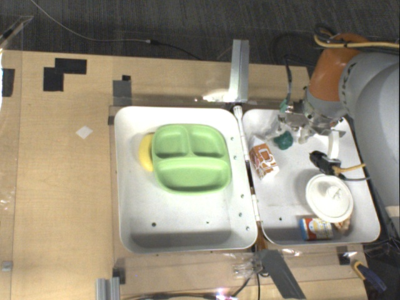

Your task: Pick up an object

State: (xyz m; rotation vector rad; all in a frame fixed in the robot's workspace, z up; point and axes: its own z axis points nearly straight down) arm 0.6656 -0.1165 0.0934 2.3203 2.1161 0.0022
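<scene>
Overhead view of a pale wooden counter (56, 186) bordered at the far side by dark ribbed flooring (156, 11), across which a thin cable runs. Black angular patches (62, 72) mark the counter's far left. Two shallow white bins sit side by side, touching along their inner walls, and an upright grey metal post (240, 74) stands at the far end of that seam.

The left bin (181, 230) holds a green three-compartment plastic plate (190, 157) in its far half, with a yellow object (145, 153) partly hidden under the plate's left edge. The near half of the bin floor is bare.

The right bin (287, 199) holds four things:
- a small brown-and-white carton (264, 160), close to the inner wall
- a small teal object (285, 141), in the far part of the bin
- a white round bowl (329, 196), near the right wall
- a labelled can (317, 229), on its side along the near wall

Bare floor lies between the carton and the bowl.

The grey arm (375, 117), with its orange band (330, 74), enters from the right. The claw (299, 129) hangs over the far part of the right bin, just beside the teal object. Whether the claw is apart or together cannot be told, nor whether it touches the teal object.
</scene>
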